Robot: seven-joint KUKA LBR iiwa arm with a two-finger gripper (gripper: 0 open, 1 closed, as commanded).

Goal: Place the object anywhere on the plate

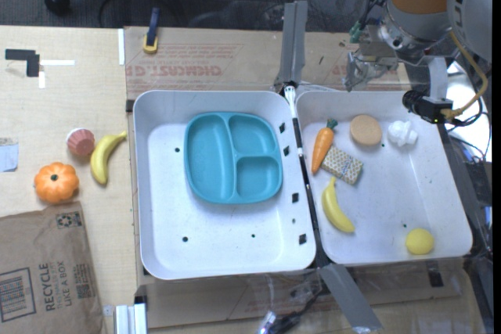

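Across your bench the blue plate (233, 156) sits unloaded while the gripper (368, 66), state I cannot tell, hangs above the right bin (438, 199); crowded carrot (322, 146) and cracker (342, 165) risk a mis-grab

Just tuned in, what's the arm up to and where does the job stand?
The gripper hangs above the far edge of the right bin, with nothing visible between its fingers. The carrot, round bun, white lump, patterned block, banana and lemon lie in that bin. The blue plate sits in the left bin with nothing on it, so no object has been placed yet.
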